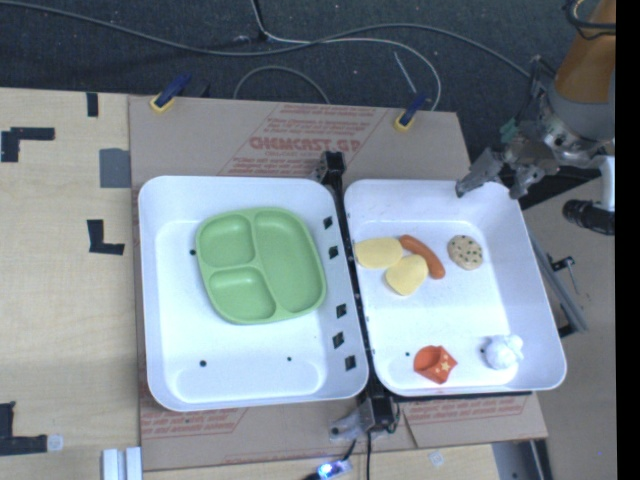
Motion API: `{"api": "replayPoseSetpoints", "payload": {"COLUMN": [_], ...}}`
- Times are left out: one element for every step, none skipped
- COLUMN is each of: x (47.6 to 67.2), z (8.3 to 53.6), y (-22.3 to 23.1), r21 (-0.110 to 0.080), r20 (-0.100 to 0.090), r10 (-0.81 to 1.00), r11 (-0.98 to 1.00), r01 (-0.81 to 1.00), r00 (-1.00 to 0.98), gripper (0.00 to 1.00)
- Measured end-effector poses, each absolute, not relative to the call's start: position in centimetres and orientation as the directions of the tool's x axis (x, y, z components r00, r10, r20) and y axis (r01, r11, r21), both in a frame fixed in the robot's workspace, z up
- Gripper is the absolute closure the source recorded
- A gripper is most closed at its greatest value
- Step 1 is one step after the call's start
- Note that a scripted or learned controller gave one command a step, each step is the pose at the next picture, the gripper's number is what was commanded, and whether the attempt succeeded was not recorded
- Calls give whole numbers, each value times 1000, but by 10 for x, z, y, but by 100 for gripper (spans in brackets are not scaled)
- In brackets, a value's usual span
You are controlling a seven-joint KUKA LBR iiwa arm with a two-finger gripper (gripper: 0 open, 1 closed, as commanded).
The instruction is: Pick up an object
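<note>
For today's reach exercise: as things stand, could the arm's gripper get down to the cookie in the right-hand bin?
Probably yes. The cookie lies flat and apart from the sausage, near the corner of the right bin where the gripper hangs. Nothing lies over it; only the bin's wall close by might crowd the approach.

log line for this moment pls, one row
gripper at right bin far corner, holding nothing | cookie, sausage in right bin | green plate in left bin

Single fixed camera above bench, looking down at slant; left bin (160,268) and right bin (530,268) both fully in frame, arm (585,78) at far right.
</note>
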State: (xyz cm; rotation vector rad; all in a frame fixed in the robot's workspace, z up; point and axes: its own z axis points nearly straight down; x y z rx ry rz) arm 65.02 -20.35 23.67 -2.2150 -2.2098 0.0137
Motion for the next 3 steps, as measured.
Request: {"api": "replayPoseSetpoints", "payload": {"x": [652,646,648], "z": [245,195,129], "y": [-203,-196,-196], "r21": [-4,-8,-10], "r20": [0,1,1], "r10": [1000,1000,1000], "r11": [2,1,2], "r01": [1000,1000,1000], "r00": [-2,-1,-2], "gripper": [0,0,0]}}
